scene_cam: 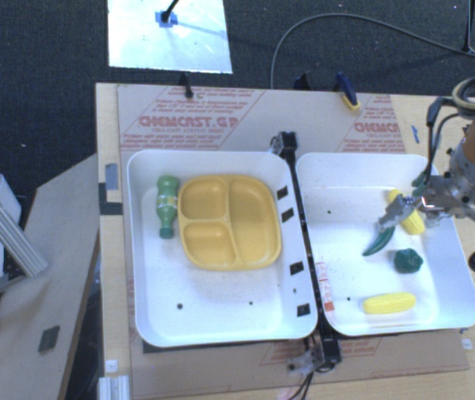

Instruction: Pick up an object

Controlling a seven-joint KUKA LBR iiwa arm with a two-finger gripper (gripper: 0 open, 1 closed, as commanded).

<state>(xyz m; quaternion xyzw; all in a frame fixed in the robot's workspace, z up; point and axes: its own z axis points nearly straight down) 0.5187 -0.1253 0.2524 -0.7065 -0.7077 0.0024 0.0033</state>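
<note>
The claw (404, 212), whether open or closed I cannot tell, hovers by the green chili pepper (380, 242), seemingly light, slick plastic best pinched mid-body.

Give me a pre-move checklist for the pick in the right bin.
1. End effector over the right bin: ok.
2. Something near it to pick: ok, a yellow piece and a green pepper lie right beside it.
3. Anything held between its fingers: cannot tell, the tips blur into those two things.
4. Other targets free of the arm: ok, the dark green lump and the yellow block lie apart.
5. Left bin's yellow tray and green bottle out of the path: ok.
</note>
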